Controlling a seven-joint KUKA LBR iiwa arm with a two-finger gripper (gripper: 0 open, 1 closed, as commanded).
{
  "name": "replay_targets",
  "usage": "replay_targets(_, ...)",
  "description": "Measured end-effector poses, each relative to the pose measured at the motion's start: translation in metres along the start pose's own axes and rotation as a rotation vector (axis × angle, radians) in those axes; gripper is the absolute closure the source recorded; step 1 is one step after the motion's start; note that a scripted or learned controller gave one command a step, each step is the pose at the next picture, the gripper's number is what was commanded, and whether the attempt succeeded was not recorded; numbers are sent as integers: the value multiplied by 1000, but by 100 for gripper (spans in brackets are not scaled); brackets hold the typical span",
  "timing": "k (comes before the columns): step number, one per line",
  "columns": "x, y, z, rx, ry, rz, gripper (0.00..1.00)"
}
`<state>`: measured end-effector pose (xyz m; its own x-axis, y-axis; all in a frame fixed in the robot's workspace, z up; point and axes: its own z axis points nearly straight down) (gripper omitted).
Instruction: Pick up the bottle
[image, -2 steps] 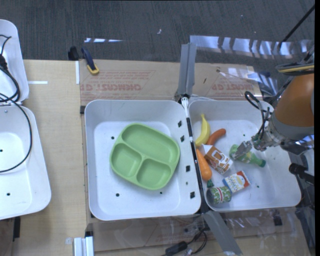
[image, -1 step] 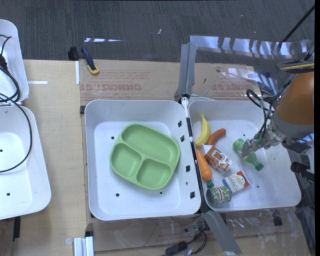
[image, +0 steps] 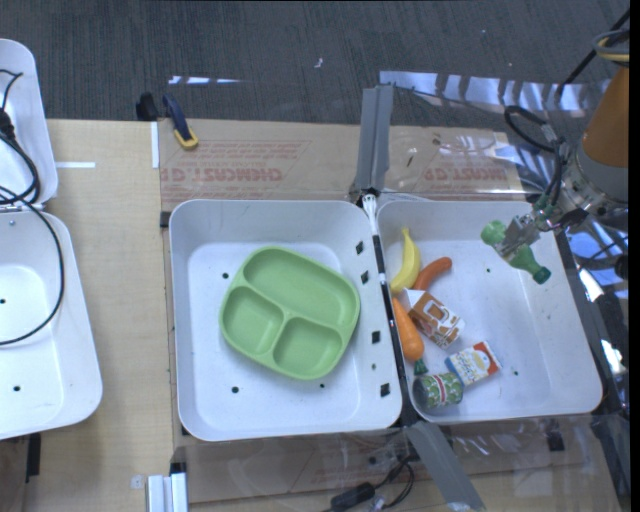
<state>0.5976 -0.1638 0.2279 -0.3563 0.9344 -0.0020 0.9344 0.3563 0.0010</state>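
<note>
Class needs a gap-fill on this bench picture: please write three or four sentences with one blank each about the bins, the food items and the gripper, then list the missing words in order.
1. The divided plate in the left bin is coloured ____.
2. The gripper holds a green ____ between its fingers.
3. The banana lies in the ____ bin.
4. The plate has ____ compartments.

Missing words: green; bottle; right; three

Left bin (image: 190, 300) well left of the hand as we see it, green divided plate (image: 290, 312) inside, right bin (image: 560, 400) below the hand with banana (image: 405, 262), two carrots (image: 408, 330), two cartons (image: 436, 318), a can (image: 438, 390)
</note>
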Motion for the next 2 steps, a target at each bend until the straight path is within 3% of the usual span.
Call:
replay_targets(1, 0, 0, -8, 0, -1, -2, 100)
replay_targets(2, -9, -14, 60, 1, 2, -291, 100)
